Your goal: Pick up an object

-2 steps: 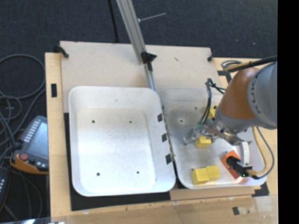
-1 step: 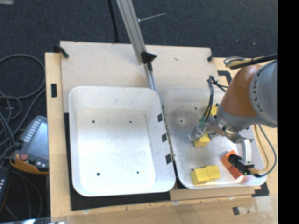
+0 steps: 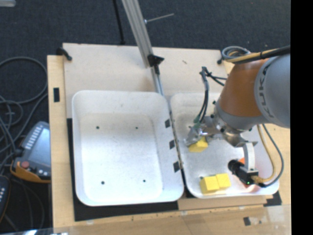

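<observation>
Arm [image 3: 254, 89] reaches in from the right over the right bin [image 3: 188, 106]. Gripper [image 3: 195, 135] is low near that bin's left wall, fingertips at a small yellow piece [image 3: 198, 146]; can't tell if it's gripped. Yellow block [image 3: 215, 183] lies near the bin's near edge, well apart from the gripper. Left bin [image 3: 88, 106] sits just beside. Slanted aluminium post [image 3: 139, 28] stands at the far side.

Two bins sit side by side on the bench [image 3: 112, 67]. The right bin [image 3: 183, 106] holds two blocks: one [image 3: 198, 145] under the pincer [image 3: 194, 133], another [image 3: 215, 183] nearer the front edge.
</observation>
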Robot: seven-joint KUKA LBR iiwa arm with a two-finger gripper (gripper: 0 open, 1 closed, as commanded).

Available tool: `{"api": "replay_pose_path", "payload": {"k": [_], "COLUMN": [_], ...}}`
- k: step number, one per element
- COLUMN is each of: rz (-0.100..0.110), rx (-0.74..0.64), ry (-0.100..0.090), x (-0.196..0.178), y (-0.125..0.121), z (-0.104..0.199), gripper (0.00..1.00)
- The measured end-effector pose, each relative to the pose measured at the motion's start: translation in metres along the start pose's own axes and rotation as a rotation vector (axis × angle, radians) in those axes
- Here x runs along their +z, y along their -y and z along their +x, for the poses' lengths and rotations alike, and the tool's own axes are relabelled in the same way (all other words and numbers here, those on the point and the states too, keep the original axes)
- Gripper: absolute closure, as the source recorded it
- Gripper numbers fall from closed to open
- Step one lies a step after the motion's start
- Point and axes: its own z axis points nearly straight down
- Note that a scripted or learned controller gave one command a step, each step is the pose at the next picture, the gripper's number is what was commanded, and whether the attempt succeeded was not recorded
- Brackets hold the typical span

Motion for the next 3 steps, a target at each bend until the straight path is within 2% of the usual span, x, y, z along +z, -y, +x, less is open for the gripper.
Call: {"api": "replay_pose_path", "payload": {"k": [1,2,3], "rz": [-0.003,0.004,0.016], "rx": [0.006,0.0,0.005], "ry": [0.005,0.001,0.004], "x": [-0.108,-0.124,0.01], "y": [-0.048,-0.059,-0.044], "z": [-0.014,0.061,0.123], "gripper": [1.0,1.0,1.0]}}
